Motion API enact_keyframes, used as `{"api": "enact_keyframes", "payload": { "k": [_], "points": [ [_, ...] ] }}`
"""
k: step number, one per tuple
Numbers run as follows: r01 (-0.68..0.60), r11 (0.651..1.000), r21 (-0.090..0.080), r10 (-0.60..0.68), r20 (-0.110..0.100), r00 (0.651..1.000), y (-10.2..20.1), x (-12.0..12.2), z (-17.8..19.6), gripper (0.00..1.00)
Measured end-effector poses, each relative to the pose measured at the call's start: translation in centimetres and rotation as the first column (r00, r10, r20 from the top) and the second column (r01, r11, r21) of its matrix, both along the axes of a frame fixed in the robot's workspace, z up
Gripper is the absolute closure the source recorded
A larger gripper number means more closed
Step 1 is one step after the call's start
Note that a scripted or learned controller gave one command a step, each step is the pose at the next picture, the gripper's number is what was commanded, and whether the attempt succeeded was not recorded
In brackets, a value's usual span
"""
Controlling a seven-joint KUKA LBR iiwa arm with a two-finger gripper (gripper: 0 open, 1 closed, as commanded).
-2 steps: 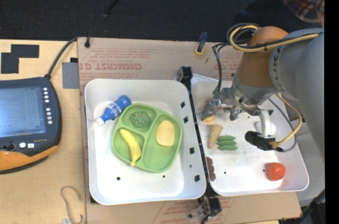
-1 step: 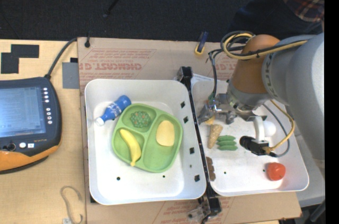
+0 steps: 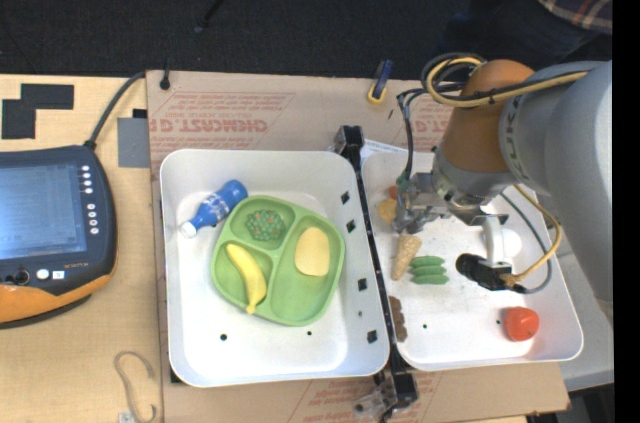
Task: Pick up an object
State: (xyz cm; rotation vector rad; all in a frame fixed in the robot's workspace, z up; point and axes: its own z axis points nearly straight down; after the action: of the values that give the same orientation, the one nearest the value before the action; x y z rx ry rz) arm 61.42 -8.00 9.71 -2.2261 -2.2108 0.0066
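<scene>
Grey arm (image 3: 565,126) enters from the right edge of the frame, upper right quadrant, reaching leftward. The orange band (image 3: 480,126) above the wrist sits right of centre, facing the camera. Wrist bends downward. The claw (image 3: 408,213) is just below the band, low, pointing down and slightly left. Claw detail blurred.

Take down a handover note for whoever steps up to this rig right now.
Tool: low over the right bin, at the tan cone; no object seen held.
Right bin also holds a green pod and a red object.
Left bin: green plate with banana, blue bottle.
Done: nothing lifted yet. Left: grasp one object and raise it.
</scene>
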Motion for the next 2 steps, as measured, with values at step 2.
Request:
{"api": "enact_keyframes", "payload": {
  "k": [2],
  "points": [
    [0.005,1.0,-0.001,-0.005,0.01,1.0,-1.7,0.4,12.3,1.0]
  ]
}}
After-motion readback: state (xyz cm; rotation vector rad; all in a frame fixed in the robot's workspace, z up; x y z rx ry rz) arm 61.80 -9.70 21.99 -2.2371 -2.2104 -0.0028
